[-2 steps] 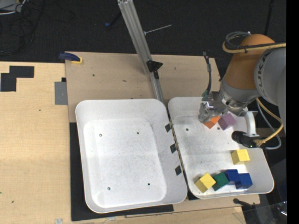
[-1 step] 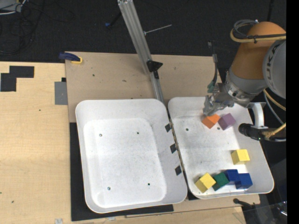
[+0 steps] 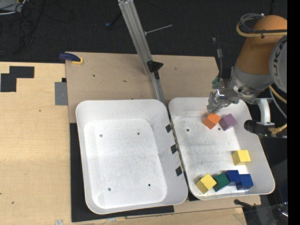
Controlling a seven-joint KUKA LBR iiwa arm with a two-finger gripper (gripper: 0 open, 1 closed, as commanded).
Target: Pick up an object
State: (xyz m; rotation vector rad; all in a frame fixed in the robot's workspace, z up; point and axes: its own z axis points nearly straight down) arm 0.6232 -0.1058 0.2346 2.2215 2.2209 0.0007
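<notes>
The orange cube (image 3: 212,121) sits in the right bin (image 3: 197,144), touching the jaws' tips at its upper edge; whether the gripper (image 3: 216,102) grips it I cannot tell. Just beside lies one purple cube (image 3: 228,122). Further off: two yellow cubes (image 3: 241,156), one green (image 3: 221,181), two blue (image 3: 240,179) blocks partly overlapping.

The arm (image 3: 262,46) is running out past the right edge. The orange block (image 3: 212,121) is partly covered by the gripper (image 3: 216,102), whose tips are blurring together.
</notes>
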